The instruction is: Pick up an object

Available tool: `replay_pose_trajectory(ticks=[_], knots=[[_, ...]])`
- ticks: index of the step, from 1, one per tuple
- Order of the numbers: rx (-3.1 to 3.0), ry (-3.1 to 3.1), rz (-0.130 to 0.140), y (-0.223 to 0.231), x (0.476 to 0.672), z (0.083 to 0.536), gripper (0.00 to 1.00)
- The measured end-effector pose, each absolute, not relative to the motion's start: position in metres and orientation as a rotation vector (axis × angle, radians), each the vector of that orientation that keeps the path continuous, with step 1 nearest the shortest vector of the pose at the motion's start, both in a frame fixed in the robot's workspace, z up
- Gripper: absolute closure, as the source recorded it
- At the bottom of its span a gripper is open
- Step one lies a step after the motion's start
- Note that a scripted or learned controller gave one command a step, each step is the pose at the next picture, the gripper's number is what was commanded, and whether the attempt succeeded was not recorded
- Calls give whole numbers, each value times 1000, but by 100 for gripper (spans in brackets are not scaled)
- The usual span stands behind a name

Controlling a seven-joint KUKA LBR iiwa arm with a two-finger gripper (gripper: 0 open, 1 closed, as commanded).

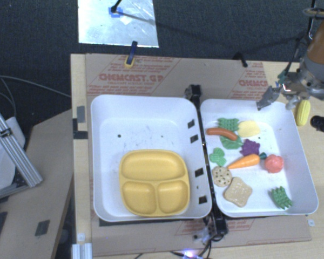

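Progress looks slight: the pincer [278,95] hangs over the far corner of the right bin [305,169], and I cannot tell whether it is apart, together or clamped on anything, so no lift is confirmed and the pick is, in my judgement, not yet done. Just beside the pincer, on its arm side at the bin's rim, is one yellow corn cob [302,113]. It is the closest candidate, though whether it is gripped is unclear. A little further from the pincer, down in the bin, lie one yellow lemon-like piece [249,128], one leafy green [230,124] and one orange-red sausage [222,133]. Beyond those come one purple grape bunch [251,146], one carrot [244,161], one red fruit [274,163] and one small green piece [217,156]. Further off are one round cookie [221,176], one slice of toast [237,192] and one more green piece [281,197]. Farthest from the pincer, in the left bin [105,144], rests one yellow compartment tray [154,182]. That makes two bins on the bench [167,72] and twelve loose things to choose from, the tray included.
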State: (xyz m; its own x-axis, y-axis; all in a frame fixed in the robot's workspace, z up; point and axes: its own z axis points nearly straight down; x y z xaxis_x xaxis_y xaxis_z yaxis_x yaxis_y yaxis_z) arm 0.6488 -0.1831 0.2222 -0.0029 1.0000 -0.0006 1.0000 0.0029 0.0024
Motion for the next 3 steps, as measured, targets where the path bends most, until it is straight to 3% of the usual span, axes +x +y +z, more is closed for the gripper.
replay_pose_trajectory(ticks=[1, 2, 3], knots=[[2221, 2221, 1, -207, 623, 82, 0], [2224, 2223, -2, -206, 542, 84, 0], [2222, 2222, 0, -206, 485, 84, 0]])
